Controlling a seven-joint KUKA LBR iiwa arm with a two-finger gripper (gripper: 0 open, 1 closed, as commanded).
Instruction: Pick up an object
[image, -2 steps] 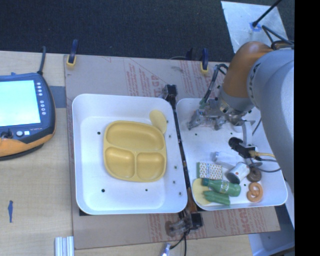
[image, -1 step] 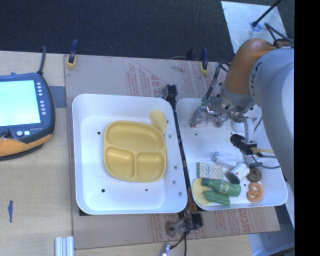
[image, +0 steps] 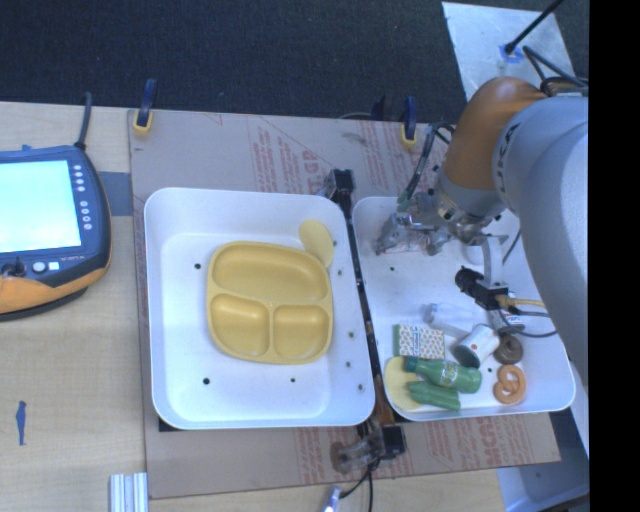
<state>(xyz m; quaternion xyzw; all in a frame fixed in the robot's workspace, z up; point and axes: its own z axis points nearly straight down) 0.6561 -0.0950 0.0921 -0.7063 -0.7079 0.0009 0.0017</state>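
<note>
The gripper (image: 405, 238) is seen at the right bin's (image: 560, 400) far end; whether its jaws are parted cannot be told. The objects, among them a green bottle (image: 445, 373), are clustered toward five o'clock, well apart.

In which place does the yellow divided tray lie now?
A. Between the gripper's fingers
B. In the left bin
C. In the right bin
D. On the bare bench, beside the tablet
B: the yellow divided tray lies flat in the left bin, while the gripper hangs over the right bin.
</note>
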